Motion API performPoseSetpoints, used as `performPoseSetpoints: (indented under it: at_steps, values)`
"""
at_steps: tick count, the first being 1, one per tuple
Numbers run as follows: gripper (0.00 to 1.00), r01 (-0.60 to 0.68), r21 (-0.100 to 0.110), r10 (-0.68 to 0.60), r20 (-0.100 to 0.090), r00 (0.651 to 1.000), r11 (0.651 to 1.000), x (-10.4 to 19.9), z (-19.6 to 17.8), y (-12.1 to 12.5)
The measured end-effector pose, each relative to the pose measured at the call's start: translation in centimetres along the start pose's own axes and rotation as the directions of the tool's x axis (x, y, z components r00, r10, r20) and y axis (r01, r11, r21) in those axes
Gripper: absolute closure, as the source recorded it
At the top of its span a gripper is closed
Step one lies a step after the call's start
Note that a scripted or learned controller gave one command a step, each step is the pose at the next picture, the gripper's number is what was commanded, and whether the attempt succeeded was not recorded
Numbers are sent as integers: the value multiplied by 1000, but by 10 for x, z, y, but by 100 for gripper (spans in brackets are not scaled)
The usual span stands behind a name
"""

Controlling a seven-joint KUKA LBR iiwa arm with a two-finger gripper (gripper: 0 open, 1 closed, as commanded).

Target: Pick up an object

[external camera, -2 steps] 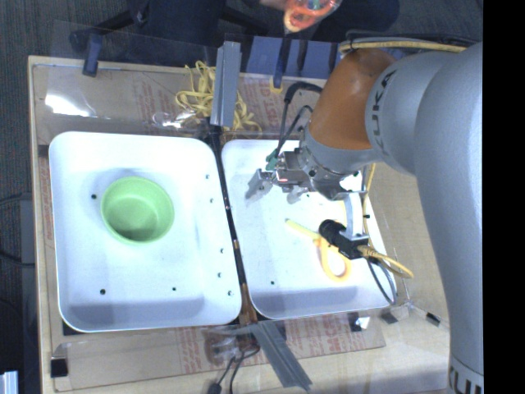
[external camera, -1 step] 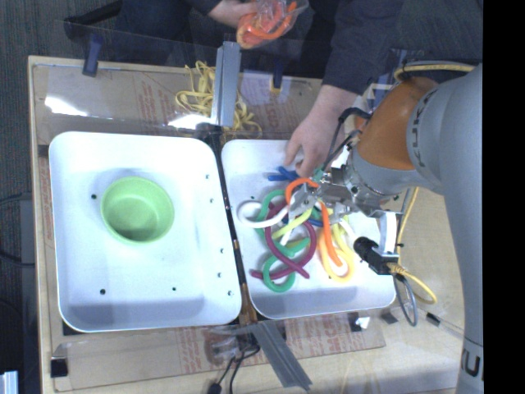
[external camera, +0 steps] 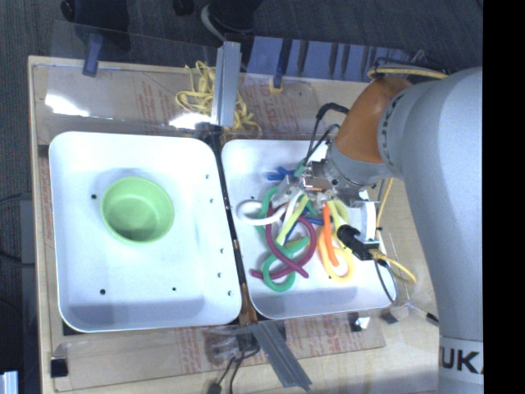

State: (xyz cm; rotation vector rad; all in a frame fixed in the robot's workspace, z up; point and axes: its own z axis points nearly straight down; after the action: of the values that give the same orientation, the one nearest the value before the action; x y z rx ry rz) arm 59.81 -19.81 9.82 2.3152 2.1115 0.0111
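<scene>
The arm reaches into the right bin [external camera: 361,298], its hand [external camera: 310,183] down among a tangle of coloured cords [external camera: 289,236] near the bin's middle. I cannot tell whether it is grasping anything; the wrist hides that. A green bowl [external camera: 138,209] sits alone in the left bin [external camera: 74,302].

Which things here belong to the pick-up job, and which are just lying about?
Part of the job:
- gripper, down in the right bin
- tangle of coloured loops in that bin, the things on offer for picking

Lying about:
- green bowl in the left bin
- yellow cord behind the bins
</scene>
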Motion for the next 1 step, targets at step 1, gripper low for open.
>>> performPoseSetpoints:
  at_steps: [1]
  values:
    - [100,5,3,-5,-2,1000,1000,2,-9,1]
